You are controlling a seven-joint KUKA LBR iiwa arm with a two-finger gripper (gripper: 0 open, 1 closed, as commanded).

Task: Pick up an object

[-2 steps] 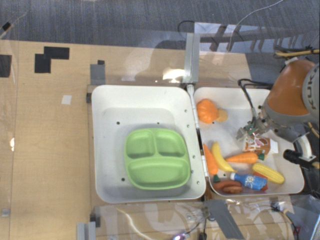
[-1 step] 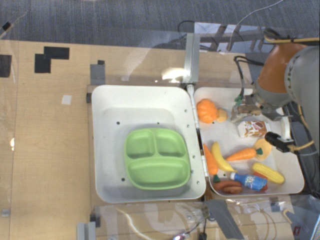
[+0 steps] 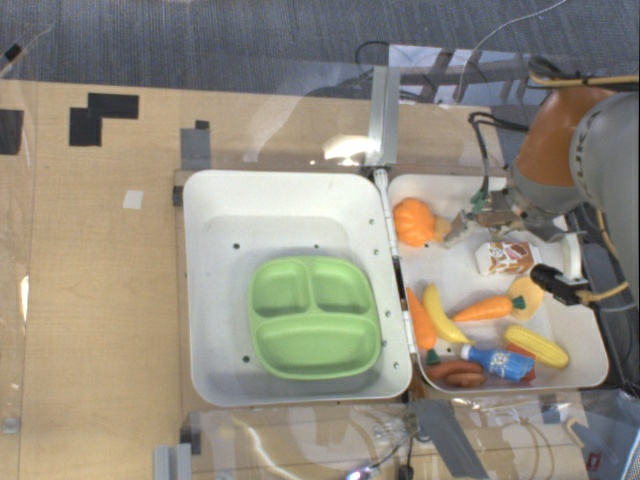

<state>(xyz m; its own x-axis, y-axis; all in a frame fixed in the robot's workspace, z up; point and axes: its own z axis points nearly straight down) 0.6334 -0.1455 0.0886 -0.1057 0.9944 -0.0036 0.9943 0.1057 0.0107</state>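
Observation:
My gripper (image 3: 463, 225) is low over the back of the right bin (image 3: 598, 363), just right of an orange pumpkin-like toy (image 3: 412, 219) and just left of a small white carton (image 3: 505, 258). Nothing shows in its grasp. Further forward in this bin lie a carrot (image 3: 484, 310), a yellow banana (image 3: 444, 314), a corn cob (image 3: 536, 346), a blue bottle (image 3: 498, 362), a brown sausage (image 3: 455, 372) and a pale yellow piece (image 3: 526, 296). A second orange carrot (image 3: 419, 320) rests along the bin's left wall.
The left bin (image 3: 215, 228) holds a green divided plate (image 3: 314, 316). The arm's orange band (image 3: 545, 153) and grey body rise over the right bin's back right corner. A metal post (image 3: 383, 118) stands behind the wall between the bins.

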